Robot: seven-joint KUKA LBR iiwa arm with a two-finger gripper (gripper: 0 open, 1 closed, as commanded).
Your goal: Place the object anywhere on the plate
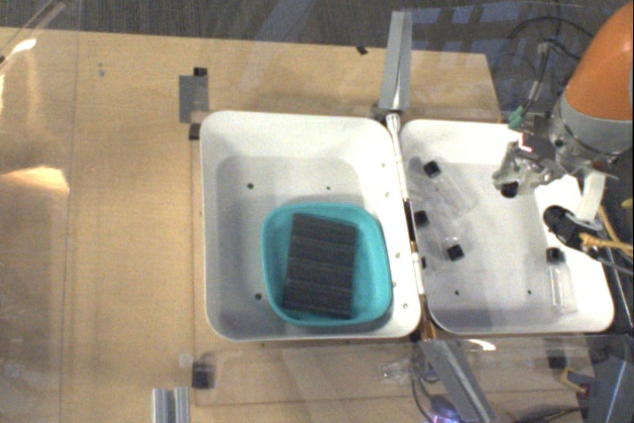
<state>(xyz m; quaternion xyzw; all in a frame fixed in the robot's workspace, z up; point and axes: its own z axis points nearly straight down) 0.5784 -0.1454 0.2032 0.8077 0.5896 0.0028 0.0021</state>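
Observation:
A teal square plate (374, 258) sits in the front half of the left bin (233, 213). A dark grey ribbed block (320, 264) lies flat on the plate, roughly centred and turned slightly. My gripper (515, 175) hangs over the back right part of the right bin (495, 307), well away from the plate. Nothing shows in its grasp, and the wrist hides much of it.
Several small black pieces (454, 252) lie scattered on the right bin's floor. A black cable loop (563, 223) hangs by the arm at the right rim. A metal divider post (396, 64) stands behind the joint between the bins.

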